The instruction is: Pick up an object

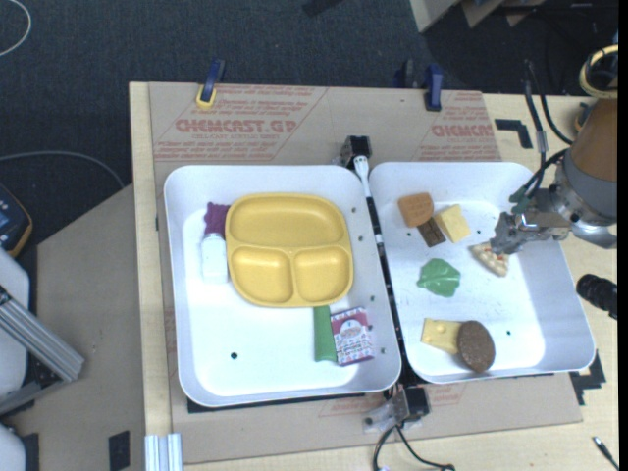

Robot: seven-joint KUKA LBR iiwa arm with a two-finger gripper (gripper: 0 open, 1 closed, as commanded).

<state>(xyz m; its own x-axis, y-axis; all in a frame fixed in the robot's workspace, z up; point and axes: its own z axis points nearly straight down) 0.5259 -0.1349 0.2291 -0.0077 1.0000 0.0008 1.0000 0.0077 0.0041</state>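
My gripper (507,240) hangs low near the right bin's (549,351) far right side, directly over a small pale pizza-slice toy (489,257). Whether I am apart or clamped on it, I cannot tell from here. I judge the pick barely started: the slice seems to lie on the bin floor, not lifted. Other candidates wait toward the bin's middle and near edge: a yellow cheese block (454,223), a green leaf (439,277), a brown cookie (476,345). Grasp and lift remain.

A bench (294,116) topped with printed brown cardboard carries two shallow white bins side by side. The left bin (191,351) and right bin (564,312) touch along their inner edges.
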